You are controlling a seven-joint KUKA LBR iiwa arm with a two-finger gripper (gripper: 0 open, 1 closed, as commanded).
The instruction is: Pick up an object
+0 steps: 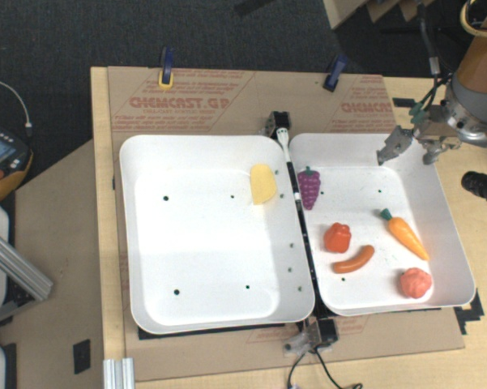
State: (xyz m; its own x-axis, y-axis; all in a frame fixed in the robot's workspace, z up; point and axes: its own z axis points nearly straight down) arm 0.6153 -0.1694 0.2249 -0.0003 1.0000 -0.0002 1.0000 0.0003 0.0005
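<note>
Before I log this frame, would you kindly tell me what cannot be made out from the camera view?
- The arm: cut off by the right edge above the wrist.
- The end effector: small and seen from above, over the right bin's far corner; nothing shows between its fingers.
- The purple grapes: at the bin's left wall; contact with it too fine to judge.
- The dark device: cut by the left edge.

Cardboard-topped bench (227, 96) bearing two white bins (146, 241), (450, 217) side by side.
</note>
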